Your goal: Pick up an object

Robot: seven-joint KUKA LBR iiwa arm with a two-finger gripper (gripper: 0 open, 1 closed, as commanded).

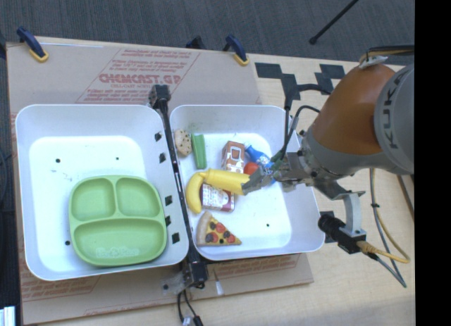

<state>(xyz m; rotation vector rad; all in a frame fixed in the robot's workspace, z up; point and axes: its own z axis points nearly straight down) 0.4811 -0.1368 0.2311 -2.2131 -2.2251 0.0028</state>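
Note:
The right bin (pixel 299 226) holds a pile of toy food: a yellow banana (pixel 210 179), a pizza slice (pixel 215 232), a green stick (pixel 199 150), a cookie (pixel 183 142), a red and white packet (pixel 233 155), a second packet (pixel 217 198), a blue piece (pixel 256 157) and a small red piece (pixel 251 170). My gripper (pixel 255 181) is low in this bin, right of the banana's end and just below the blue and red pieces. I see no object lifted by it.
A green divided plate (pixel 118 220) lies in the left bin (pixel 35 141). The arm's orange band (pixel 352 110) hangs over the right bin's right wall. Black clips run along the divider (pixel 166 155) between the bins.

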